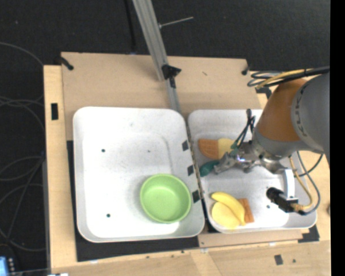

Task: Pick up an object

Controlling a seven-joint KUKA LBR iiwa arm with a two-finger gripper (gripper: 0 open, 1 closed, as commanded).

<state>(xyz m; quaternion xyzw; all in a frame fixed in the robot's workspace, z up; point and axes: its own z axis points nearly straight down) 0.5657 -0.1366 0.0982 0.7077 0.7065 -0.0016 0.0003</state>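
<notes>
My gripper [223, 164] is low in the right bin [218, 119], near its left wall, reaching in from the right. A small teal object [206, 168] lies right at its tip, touching or nearly so. Just above sits an orange and yellow object [214, 148]. A yellow banana-like piece [230, 203] and a pale yellow round piece [222, 214] lie at the bin's front, with a thin orange piece [247, 210] beside them. The left bin [115, 142] holds a green bowl [165, 197] at its front right.
A metal pole [152, 33] slants down from the top to the gap between the bins. The arm's orange band [279, 114] and grey wrist cover the right bin's right side. Cables [302, 188] hang near the bin's right front corner.
</notes>
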